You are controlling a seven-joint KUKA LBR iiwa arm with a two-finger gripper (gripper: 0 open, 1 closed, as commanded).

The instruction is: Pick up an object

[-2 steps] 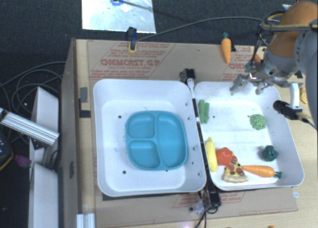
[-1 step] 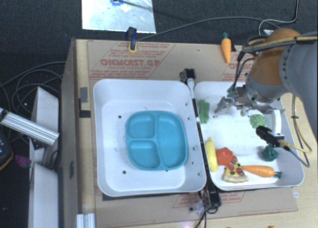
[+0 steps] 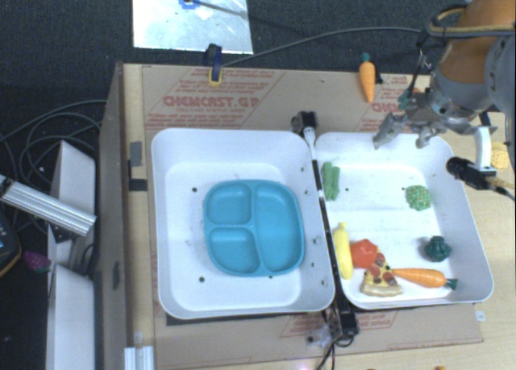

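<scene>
The left bin holds a smooth blue divided plate. In the right bin plastic toy foods lie near and left of the gripper, which hangs spread and empty over the far rim: a carrot, a bumpy light-green broccoli.

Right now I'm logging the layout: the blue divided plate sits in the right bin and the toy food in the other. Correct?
Not quite. The camera view shows the blue divided plate in the left bin; the toy food, such as the pizza slice, lies in the right bin.
</scene>
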